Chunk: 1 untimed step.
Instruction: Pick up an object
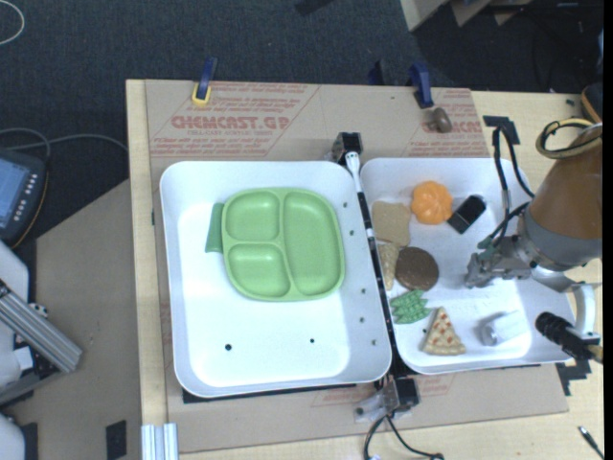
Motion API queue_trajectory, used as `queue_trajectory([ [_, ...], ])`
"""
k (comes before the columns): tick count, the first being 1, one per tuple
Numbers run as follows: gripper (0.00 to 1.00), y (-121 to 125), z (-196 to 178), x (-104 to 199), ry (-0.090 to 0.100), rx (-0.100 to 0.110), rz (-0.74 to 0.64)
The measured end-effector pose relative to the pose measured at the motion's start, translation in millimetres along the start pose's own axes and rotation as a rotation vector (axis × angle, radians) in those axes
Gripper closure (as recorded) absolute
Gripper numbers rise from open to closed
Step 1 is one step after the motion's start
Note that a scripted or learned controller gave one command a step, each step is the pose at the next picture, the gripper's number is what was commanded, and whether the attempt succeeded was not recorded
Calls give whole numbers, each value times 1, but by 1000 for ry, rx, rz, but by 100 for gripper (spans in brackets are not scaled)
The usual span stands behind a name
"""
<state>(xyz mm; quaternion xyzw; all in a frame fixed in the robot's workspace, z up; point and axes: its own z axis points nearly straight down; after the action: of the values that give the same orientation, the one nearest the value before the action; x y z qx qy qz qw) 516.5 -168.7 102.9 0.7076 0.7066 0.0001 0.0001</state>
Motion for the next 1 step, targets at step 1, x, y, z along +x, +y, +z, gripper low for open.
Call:
queue_trajectory([
  [1, 100, 0, -60, -6, -2, -3, -1],
])
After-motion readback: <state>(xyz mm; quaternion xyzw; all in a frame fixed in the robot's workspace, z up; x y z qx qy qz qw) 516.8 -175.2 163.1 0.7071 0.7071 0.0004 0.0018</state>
